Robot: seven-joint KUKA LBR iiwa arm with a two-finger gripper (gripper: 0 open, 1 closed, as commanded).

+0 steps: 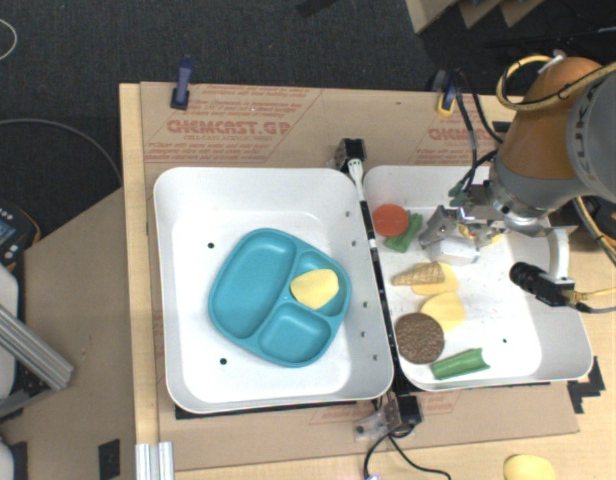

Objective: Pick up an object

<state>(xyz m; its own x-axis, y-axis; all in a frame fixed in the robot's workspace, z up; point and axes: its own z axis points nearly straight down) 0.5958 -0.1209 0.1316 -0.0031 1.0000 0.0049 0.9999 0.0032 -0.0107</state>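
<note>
The end effector is seen low over the far part of the right bin; whether it is released or clenched cannot be told, and nothing is seen grasped. Just left of it a red round object lies against a green piece. Nearer lie a tan cone, a yellow piece, a brown disc and a green pepper. In the left bin a blue divided plate carries a yellow lump.

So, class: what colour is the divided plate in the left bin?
Teal blue; the plate shows best in the camera view, holding a yellow piece.
</note>
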